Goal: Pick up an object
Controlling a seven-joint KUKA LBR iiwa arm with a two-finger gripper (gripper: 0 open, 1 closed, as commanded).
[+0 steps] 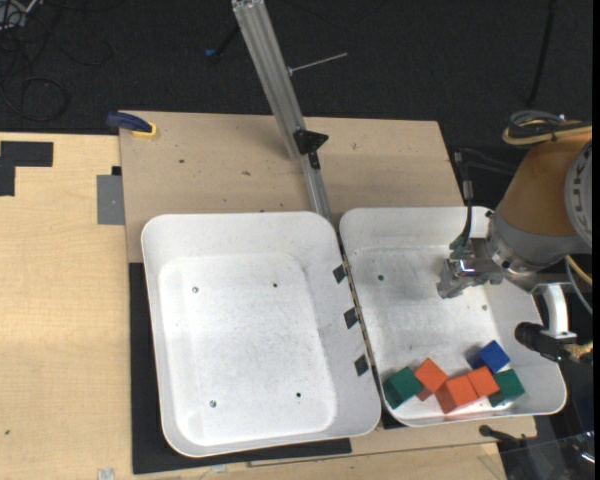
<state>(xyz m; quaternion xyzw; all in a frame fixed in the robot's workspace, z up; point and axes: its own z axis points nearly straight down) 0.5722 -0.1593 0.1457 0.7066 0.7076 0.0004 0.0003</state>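
Nothing is picked up yet. The end effector [458, 276] hangs over the right bin [410, 253], well apart from the cluster of blocks [458, 382] lying in that bin's near corner; whether it is open or closed, I cannot tell. Reaching, descending and grasping remain.
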